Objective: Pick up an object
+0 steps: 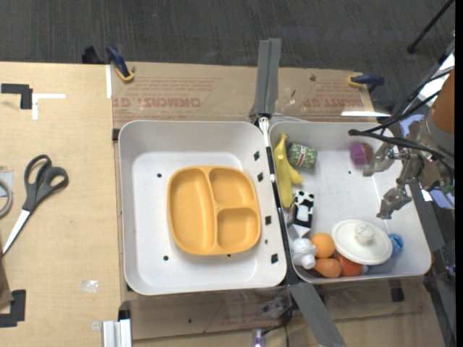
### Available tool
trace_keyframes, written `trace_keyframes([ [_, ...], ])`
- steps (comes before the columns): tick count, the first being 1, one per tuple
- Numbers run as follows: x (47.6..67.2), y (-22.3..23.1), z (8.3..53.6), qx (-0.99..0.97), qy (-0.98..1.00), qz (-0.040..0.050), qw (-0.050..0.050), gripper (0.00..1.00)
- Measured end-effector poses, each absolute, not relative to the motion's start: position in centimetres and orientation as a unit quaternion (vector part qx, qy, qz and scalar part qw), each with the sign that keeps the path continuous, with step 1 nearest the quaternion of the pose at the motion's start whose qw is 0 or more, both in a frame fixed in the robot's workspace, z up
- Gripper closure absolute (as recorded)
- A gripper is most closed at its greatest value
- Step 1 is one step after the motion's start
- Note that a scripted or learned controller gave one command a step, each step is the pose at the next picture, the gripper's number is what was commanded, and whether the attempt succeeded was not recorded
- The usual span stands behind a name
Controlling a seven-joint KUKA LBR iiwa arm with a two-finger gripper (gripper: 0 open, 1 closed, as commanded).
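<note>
1. Two shallow white bins are set side by side on the bench: the left bin [137,215] and the right bin [340,183]
2. A yellow three-compartment plate [214,210] is laid flat in the middle of the left bin, clear of its walls
3. The gripper [382,188] is seen over the right bin, near its right wall; its two fingers [370,166] are spread apart and nothing is held between them
4. A banana [283,170] is laid along the left wall of the right bin, with a green can [302,155] just beside it near the far left corner
5. A small purple object [359,152] is found near the far wall, just beside the upper finger
6. A black-and-white object [304,210] is placed against the left wall, below the banana
7. A white round lid with a knob [362,241] is rested near the front wall of the right bin, with something blue [394,243] touching its right side
8. An orange ball [323,246] is seen just left of the lid, and orange-red pieces [337,267] are crowded at the front wall
9. Scissors [35,186] are laid on the bench, well apart from the left bin, toward the bench's left edge
</note>
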State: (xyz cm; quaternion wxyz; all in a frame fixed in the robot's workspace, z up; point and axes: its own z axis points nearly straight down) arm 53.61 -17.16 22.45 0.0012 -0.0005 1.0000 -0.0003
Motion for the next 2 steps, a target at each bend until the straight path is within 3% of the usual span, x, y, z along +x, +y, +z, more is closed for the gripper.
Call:
trace_keyframes([
  [1,52.2,-19.2,13.4,0.021,1.000,-0.0049,0.015,0.00],
  [2,51.7,-15.9,13.2,0.094,0.995,-0.0016,0.023,0.00],
])
